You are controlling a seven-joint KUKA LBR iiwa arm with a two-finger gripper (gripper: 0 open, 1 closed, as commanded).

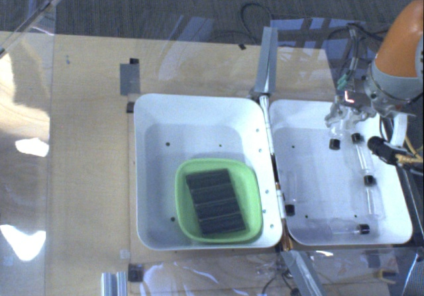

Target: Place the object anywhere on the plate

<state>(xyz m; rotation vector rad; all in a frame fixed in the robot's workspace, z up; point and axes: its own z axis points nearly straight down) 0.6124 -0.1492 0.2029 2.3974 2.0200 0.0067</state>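
The green plate (246, 190) sits closest to me, in the near part of the left bin (152, 155), and a dark ribbed rectangular block (214, 202) lies flat on it, square inside the rim and tilted a little off the plate's edges. So the object appears to be where the task wants it already. It looks stiff and fairly light, with grooves across its top; I would guess those ridges give decent purchase, and the sensible hold would be across its short width, on the two long sides, since the plate's raised rim crowds the ends.

Over in the right bin (318, 222), the arm reaches in at the far right corner, the orange band above the gripper (348, 116). The gripper hangs over that bin's far edge, well apart from the plate, and nothing is visible between the jaws; I cannot tell if they stand apart or together.
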